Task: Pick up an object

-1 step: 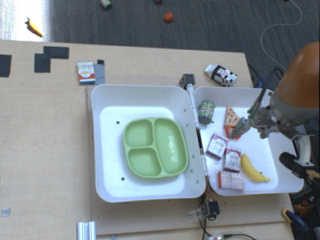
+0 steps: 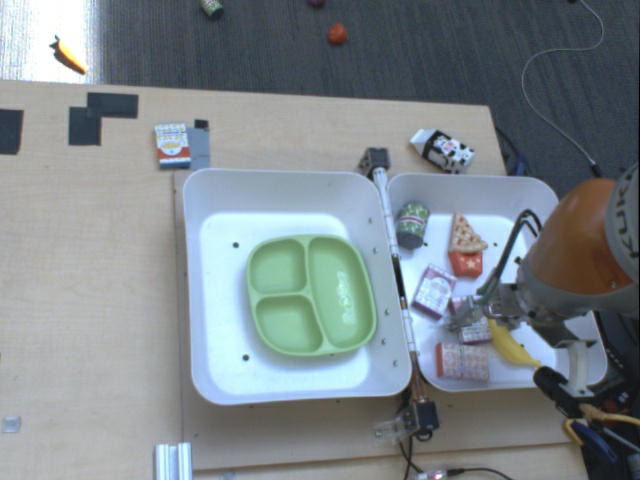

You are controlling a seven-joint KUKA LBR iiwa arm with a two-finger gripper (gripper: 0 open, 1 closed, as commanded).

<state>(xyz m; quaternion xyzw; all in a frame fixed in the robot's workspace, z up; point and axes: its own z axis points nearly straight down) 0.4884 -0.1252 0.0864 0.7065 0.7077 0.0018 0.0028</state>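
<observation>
The gripper [image 2: 470,318] is reaching down into the right bin [image 2: 540,193], hanging over a small grey-and-red item [image 2: 476,332] near the bin's middle; whether its fingers are gripping anything cannot be told. A banana [image 2: 511,348] is lying just at four o'clock of it, a pink carton [image 2: 434,292] at ten o'clock, a speckled box [image 2: 463,361] at six o'clock. A pizza slice [image 2: 464,233] and a can [image 2: 411,223] are sitting toward twelve. The left bin [image 2: 290,190] is holding a green divided plate [image 2: 311,295].

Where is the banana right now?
The banana lies in the right bin, near its lower right corner, just right of the gripper and above-right of a pink-and-white packet.
</observation>
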